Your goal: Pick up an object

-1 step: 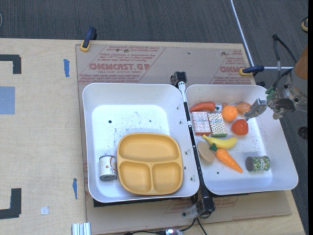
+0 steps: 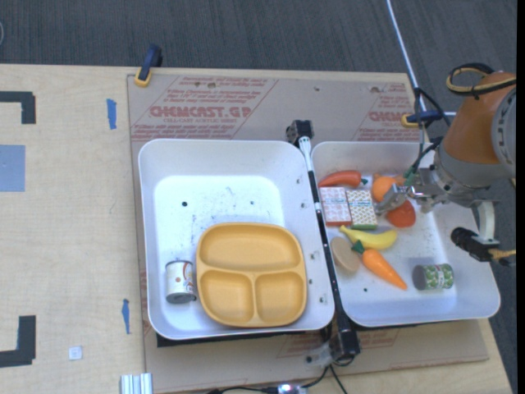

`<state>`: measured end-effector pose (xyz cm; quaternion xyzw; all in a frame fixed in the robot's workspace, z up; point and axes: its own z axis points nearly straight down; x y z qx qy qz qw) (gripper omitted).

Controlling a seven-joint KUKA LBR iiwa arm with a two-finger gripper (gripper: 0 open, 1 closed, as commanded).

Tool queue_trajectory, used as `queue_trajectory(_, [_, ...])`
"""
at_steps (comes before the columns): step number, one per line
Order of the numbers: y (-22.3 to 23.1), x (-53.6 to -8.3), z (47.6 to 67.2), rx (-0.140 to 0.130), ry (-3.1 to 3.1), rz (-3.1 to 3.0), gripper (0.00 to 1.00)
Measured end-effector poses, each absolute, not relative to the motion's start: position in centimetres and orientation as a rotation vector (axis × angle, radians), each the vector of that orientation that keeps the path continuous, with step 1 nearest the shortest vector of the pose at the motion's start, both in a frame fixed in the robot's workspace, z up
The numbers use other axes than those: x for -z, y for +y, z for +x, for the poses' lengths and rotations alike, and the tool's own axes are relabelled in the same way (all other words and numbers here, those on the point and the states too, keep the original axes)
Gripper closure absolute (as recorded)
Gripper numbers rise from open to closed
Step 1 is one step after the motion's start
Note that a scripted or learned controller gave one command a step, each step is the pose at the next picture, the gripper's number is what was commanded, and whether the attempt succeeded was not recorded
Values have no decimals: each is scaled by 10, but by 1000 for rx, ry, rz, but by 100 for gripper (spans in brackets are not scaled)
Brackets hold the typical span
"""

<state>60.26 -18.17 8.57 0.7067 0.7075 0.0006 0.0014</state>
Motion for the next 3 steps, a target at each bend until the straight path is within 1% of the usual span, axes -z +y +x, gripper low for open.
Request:
queue_trajectory(1, [-182, -97, 604, -6, 2219, 2215, 100])
queue_trajectory(2, [-130, -150, 590, -2, 2223, 2219, 100])
queue_trajectory(3, [-58, -185, 591, -2, 2222, 2219, 100])
